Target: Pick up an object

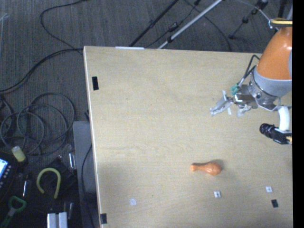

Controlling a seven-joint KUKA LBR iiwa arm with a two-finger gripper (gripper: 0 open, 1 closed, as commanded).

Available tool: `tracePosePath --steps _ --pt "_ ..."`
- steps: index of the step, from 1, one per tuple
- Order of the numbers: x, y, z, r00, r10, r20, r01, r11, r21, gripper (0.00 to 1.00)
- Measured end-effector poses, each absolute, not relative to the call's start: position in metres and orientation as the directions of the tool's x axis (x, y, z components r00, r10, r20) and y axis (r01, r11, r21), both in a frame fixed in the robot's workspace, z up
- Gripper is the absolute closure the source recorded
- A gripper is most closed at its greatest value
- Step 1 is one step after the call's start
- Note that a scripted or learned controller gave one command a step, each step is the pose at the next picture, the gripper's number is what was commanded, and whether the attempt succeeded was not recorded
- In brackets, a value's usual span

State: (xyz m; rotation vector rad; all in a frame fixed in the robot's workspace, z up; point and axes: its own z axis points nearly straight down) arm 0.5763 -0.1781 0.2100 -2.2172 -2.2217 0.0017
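Note:
A small orange, pear-shaped object (pixel 207 167) lies on its side on the tan bench top (pixel 152 103), in the lower right part of the view. My gripper (pixel 219 105) hangs well above and slightly right of it, at the end of the grey and orange arm (pixel 275 65) that comes in from the right. Its two pale fingers (pixel 223 98) point left and stand spread, with nothing between them. A clear stretch of bench separates the gripper from the orange object.
Small white tags (pixel 217 194) and a black tag (pixel 274 203) dot the bench near its front right. A black mark (pixel 95 83) sits at the left edge. Cables (pixel 38 118) and tools cover the floor to the left; stand legs (pixel 199 13) cross behind.

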Motion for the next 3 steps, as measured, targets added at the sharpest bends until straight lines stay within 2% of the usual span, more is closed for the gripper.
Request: tracePosePath --steps 1,2,3 --pt "0.65 -0.215 0.129 -0.119 0.993 -0.003 0.993 0.119 -0.003 0.0" --pt "0.665 -0.207 0.084 -0.419 0.908 -0.002 0.908 0.419 -0.001 0.0" --pt "0.669 -0.175 0.084 -0.586 0.811 -0.002 0.811 0.586 -0.001 0.0"
